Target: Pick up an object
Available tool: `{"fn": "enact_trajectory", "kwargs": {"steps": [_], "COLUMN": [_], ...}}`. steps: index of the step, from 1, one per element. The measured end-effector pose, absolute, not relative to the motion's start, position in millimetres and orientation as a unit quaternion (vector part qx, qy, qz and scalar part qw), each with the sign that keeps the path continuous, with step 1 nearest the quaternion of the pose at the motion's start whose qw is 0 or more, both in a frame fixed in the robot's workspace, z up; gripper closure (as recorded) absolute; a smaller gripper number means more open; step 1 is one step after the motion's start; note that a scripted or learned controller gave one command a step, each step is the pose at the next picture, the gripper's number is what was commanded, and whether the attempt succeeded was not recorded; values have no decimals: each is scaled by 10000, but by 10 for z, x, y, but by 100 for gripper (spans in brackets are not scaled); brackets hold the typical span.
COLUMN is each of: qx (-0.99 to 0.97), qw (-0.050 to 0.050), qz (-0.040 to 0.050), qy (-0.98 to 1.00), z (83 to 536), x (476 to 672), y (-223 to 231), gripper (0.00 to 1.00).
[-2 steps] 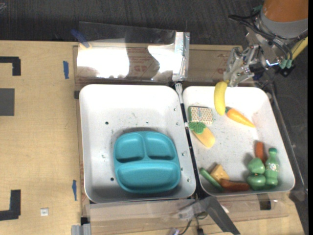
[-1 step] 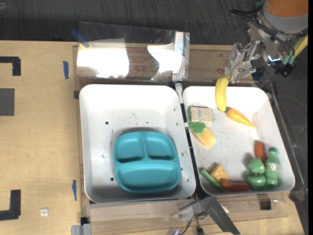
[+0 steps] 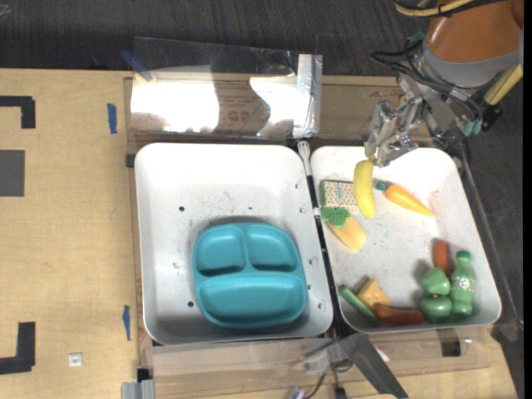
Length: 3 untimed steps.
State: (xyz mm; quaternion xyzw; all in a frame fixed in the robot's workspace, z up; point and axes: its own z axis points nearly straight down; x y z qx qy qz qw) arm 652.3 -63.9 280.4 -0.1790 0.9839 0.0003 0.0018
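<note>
Toys lie in the right bin (image 3: pixel 478 248), and that is why the arm (image 3: pixel 470 23) reaches over that bin from the right. The gripper (image 3: pixel 389 150) hangs at the bin's far edge, close to its far left corner. Its tips sit right above the top end of a yellow banana (image 3: pixel 364 189). The banana seems to hang down from the tips, standing almost straight up. I think the gripper has pinched its top end, but the spot is small and hard to see, so the grip may be weak.

An orange carrot (image 3: pixel 406 197) lies just beside the banana, pointing toward the bin's right edge. A small checked box (image 3: pixel 337 193) lies on the banana's other side, near the bin's left edge. A yellow toy with green leaves (image 3: pixel 343 227) lies just under that box. More toys sit near the bin's front right corner: green ones (image 3: pixel 445 293) and a red one (image 3: pixel 440 254). A yellow wedge (image 3: pixel 372 292) lies by the front edge.

The left bin (image 3: pixel 158 189) holds a blue plate (image 3: pixel 248 274) near its front edge. It lies flat with its three hollows facing up.

If the banana is only pinched at its tip, it could swing or slip out.
</note>
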Motion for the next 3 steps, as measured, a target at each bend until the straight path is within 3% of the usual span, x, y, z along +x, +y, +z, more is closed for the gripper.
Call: {"fn": "enact_trajectory", "kwargs": {"steps": [1,2,3], "qx": [-2533,-2548,-2787], "qw": [59,25,58], "qz": [-15,12,-7], "qy": [9674,9670,9604], "z": [3125,2905,3096], "x": [6683,6678,6683], "y": [-912,-646,-286], "gripper": [100,100,100]}}
